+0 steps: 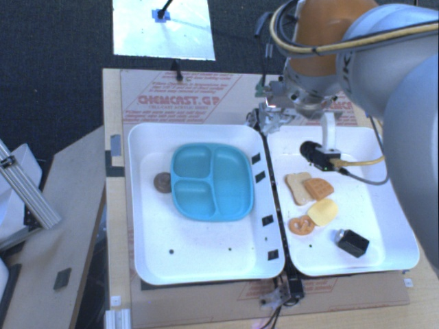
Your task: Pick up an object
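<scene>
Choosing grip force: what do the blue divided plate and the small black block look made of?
Blue plate: likely moulded plastic, smooth with a soft sheen and rounded compartment ridges. Black block: hard to tell, perhaps plastic or rubber; matte, sharp-edged.

One fixed camera looks down at a slant on both bins [206,269] from the bench's [82,184] 6 o'clock side.
</scene>
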Controlling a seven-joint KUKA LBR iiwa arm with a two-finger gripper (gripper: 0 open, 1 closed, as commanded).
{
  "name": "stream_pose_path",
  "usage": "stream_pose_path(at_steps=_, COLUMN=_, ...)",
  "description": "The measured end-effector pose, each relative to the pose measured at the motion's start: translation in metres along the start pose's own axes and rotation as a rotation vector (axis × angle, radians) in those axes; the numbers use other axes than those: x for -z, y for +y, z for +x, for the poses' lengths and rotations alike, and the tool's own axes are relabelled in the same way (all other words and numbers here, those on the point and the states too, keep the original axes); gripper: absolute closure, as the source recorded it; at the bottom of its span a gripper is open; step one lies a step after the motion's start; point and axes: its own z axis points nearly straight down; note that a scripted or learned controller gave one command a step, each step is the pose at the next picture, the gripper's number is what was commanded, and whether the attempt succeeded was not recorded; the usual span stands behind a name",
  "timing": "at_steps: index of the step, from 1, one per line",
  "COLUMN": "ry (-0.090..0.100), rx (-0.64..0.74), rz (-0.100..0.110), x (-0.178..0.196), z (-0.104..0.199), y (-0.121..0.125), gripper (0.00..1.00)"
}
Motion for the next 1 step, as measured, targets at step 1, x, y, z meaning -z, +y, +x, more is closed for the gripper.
stream_pose_path(at_steps=1, ry=0.001, rx=0.0, rz=0.003, x=-0.0228, z=0.0547, y=0.0043, gripper=1.0)
